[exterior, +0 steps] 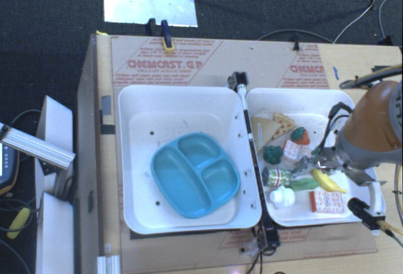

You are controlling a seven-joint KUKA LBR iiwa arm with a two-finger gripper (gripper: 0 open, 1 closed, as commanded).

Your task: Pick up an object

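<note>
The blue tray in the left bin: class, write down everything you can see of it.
The blue tray is a light blue, smooth, plastic-looking plate with rounded corners and three compartments, one long and two smaller. It lies flat, right way up, turned at an angle, on the floor of the left white bin, towards its near right part. Nothing lies in its compartments, and only the bin touches it.

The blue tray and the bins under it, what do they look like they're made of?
The blue tray looks like moulded plastic: one even colour, rounded compartments, a soft sheen. The white bins seem thin formed plastic too, smooth with rolled rims, though the picture cannot confirm it.
</note>
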